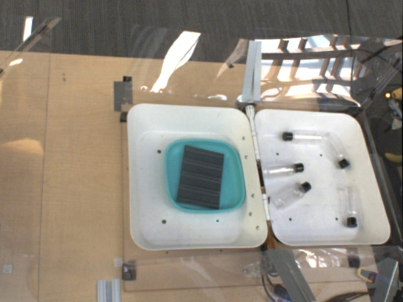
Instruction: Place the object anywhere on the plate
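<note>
A teal plate (pixel 235 181) lies in the middle of the left white bin (pixel 145 187). A dark grey ribbed block (pixel 201 177) rests flat on the plate, its long side running near to far and slightly tilted. Several clear plastic tubes with black caps lie scattered in the right white bin (pixel 371 225), among them one at the far side (pixel 301 136), one near the divider (pixel 284 168) and one at the near right (pixel 349 206).
A grey post (pixel 251 71) stands behind the seam between the two bins. Metal framing and cables (pixel 378 74) crowd the far right. The wooden bench (pixel 63 168) stretches to the left of the bins. Small brackets (pixel 123 94) sit at the left bin's corners.
</note>
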`<act>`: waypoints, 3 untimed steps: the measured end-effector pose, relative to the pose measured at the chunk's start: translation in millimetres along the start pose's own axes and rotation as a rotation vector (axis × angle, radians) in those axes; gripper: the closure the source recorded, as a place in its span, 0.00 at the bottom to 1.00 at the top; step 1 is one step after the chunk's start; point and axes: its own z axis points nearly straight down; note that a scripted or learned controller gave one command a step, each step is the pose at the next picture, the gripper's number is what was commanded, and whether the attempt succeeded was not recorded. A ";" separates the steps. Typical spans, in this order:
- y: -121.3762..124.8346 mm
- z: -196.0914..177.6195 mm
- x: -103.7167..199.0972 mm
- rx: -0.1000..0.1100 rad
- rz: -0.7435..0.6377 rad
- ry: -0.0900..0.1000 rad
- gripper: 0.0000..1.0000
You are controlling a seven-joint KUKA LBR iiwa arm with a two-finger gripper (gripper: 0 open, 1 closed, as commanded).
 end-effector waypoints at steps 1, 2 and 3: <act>0.0 0.0 0.0 0.000 0.000 0.000 0.00; 0.0 0.0 0.0 0.000 0.000 0.000 0.00; 0.0 0.0 0.0 0.000 0.000 0.000 0.00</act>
